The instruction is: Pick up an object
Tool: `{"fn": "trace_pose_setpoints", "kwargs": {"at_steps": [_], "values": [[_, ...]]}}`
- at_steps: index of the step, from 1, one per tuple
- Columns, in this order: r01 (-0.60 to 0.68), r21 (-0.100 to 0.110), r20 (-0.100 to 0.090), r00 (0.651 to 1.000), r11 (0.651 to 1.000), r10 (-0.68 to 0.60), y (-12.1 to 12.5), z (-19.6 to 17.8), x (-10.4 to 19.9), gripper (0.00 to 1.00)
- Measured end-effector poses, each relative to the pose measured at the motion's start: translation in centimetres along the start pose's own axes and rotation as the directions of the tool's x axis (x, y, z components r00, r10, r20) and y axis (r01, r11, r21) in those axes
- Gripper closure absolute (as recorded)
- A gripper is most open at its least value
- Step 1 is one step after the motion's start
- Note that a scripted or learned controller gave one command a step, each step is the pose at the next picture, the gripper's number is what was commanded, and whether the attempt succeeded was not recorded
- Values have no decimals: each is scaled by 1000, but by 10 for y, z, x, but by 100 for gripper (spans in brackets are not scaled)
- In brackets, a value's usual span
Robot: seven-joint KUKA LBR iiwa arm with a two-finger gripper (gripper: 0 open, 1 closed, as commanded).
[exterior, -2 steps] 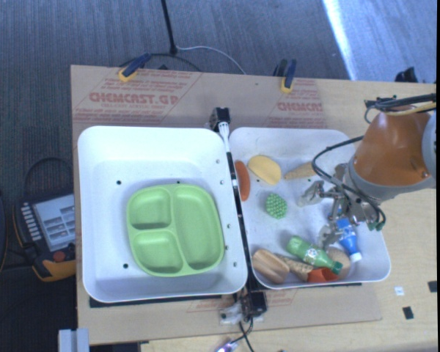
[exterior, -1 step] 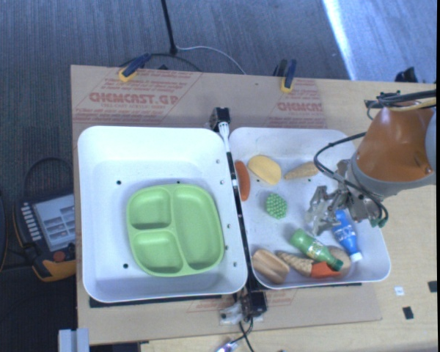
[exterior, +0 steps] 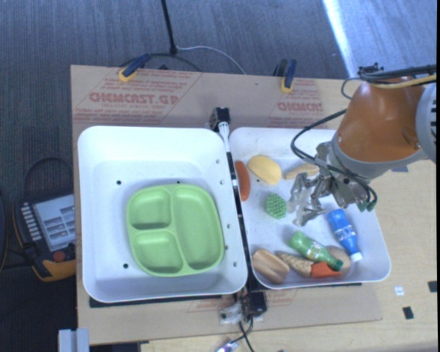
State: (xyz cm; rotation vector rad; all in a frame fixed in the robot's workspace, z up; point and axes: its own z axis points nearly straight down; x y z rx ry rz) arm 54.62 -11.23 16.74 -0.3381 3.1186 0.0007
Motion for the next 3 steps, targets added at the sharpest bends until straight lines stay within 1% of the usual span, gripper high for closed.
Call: {"fn": "trace_pose_setpoints", "kwargs": {"at_steps": [1,2,3], "values": [[435,-2,-2,900,900,-435,-2,-27,38,100],[695,-5,-2,719,719,-695,-3,30,36,100],[724,-2,-2,690,690,-724,-60,-10,72,100]]}}
